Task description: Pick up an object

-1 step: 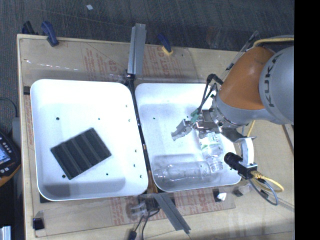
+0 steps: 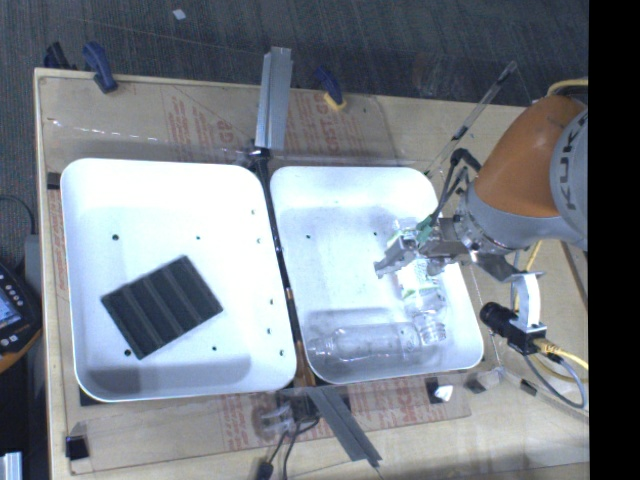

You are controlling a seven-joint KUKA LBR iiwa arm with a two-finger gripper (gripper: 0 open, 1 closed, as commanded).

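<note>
We see the hand (image 2: 408, 255) over the rt bin (image 2: 330, 193) – can't tell its grip; clear bottle (image 2: 375, 336) at 6 o'clock, dark ridged pad (image 2: 162, 305) in lt bin (image 2: 150, 183).

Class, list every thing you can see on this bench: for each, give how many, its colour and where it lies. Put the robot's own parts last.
Bins: two, white, side by side on the bench; left bin, right bin.
Ridged panel: one, black, lying flat in the left bin, toward its near side.
Plastic bottle: one, clear, lying on its side along the right bin's near wall.
Clamps: two, blue, on the bench's far edge.
Arm: one, grey and orange, reaching in from the right.
Tool: one, over the right bin, above the bottle's cap end.
</note>
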